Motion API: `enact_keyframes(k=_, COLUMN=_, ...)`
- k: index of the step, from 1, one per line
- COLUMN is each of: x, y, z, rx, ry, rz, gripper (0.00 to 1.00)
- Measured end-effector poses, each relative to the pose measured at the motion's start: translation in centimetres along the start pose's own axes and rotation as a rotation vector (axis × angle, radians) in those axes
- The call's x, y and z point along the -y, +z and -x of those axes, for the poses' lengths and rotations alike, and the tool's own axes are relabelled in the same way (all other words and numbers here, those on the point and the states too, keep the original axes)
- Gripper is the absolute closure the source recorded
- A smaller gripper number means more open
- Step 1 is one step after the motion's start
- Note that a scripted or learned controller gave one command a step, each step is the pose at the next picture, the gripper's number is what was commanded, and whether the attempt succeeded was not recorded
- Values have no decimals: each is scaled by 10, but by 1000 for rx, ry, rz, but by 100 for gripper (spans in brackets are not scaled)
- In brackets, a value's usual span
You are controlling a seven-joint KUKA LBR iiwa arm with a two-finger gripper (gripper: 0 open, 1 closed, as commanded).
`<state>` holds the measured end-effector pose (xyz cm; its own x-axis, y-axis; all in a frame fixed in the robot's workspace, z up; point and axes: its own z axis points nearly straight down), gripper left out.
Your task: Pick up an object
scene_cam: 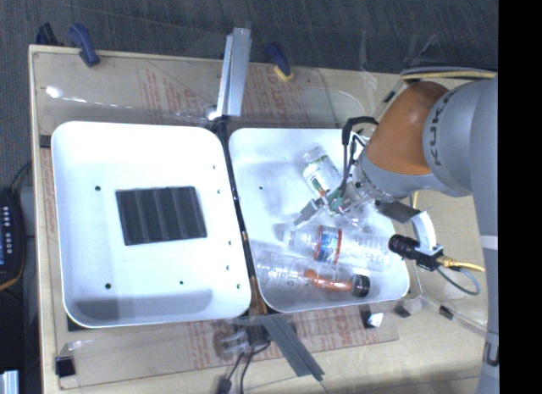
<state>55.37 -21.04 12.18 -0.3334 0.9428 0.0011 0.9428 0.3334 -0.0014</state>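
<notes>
The gripper (339, 200) hangs low in the right bin (254, 155) among clear plastic bottles (326, 244), likely placed to grab one. Whether it is open or closed, I cannot tell.

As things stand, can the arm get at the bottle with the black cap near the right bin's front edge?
Probably yes: the black-capped bottle lies uncovered on top, and the gripper hangs just above it, over the same bin.
</notes>
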Motion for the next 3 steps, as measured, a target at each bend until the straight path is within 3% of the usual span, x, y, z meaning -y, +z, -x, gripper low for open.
enact_keyframes(k=1, x=23, y=28, z=-23, rx=2, ry=-91, rz=4, gripper=0)
enact_keyframes(k=2, x=22, y=17, z=-22, rx=3, ry=-95, rz=6, gripper=100)
enact_keyframes(k=3, x=-10, y=-100, z=-34, rx=2, ry=47, rz=2, gripper=100)
